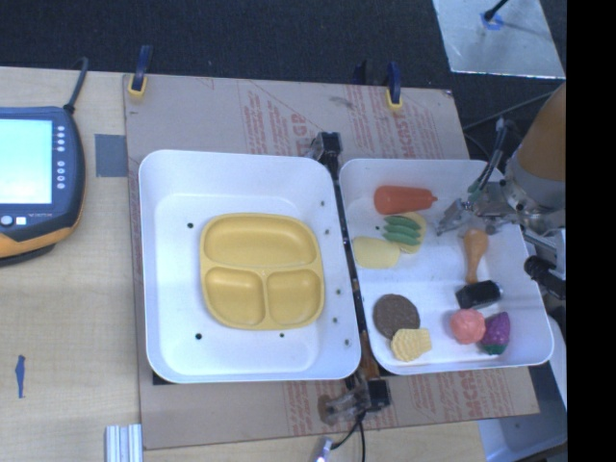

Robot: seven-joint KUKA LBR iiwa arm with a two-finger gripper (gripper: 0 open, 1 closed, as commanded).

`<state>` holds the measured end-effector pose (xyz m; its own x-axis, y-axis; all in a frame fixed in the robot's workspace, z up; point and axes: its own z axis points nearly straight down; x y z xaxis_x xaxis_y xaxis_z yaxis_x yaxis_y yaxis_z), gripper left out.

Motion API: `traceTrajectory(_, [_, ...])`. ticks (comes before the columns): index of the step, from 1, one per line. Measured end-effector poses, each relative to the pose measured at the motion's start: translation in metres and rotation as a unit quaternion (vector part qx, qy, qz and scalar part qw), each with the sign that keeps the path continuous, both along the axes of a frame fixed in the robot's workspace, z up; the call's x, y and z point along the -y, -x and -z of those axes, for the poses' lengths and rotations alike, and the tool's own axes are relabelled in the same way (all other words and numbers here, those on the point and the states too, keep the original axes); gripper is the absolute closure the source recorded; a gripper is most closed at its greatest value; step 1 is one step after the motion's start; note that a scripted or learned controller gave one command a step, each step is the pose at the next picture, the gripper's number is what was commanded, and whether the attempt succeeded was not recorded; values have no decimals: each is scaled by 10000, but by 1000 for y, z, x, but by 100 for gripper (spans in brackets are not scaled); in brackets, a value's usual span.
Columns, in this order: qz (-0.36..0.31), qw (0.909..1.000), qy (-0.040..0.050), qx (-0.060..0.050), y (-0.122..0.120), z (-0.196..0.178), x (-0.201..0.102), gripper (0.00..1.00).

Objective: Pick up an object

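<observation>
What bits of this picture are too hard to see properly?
- Gripper: small and blurry in the camera view; open or shut can't be told.
- Arm: cut off by the right edge.
- Green toy: partly under the pale yellow toy; kind unclear.
- Tablet: cut off by the left edge.

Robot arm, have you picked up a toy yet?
Not yet. Every toy lies in the right white bin. The gripper sits low beside the tan plastic drumstick, with nothing visibly between its fingers. Gripping and lifting are left.
</observation>
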<state>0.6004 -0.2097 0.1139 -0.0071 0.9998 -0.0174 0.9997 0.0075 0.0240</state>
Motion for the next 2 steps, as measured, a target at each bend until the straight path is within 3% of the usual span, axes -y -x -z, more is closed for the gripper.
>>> traceTrajectory(1, [15, 9999, -88, -143, 82, 23, -36, 0])
traceTrajectory(2, [17, 9999, -85, -127, 39, 8, 0, 0])
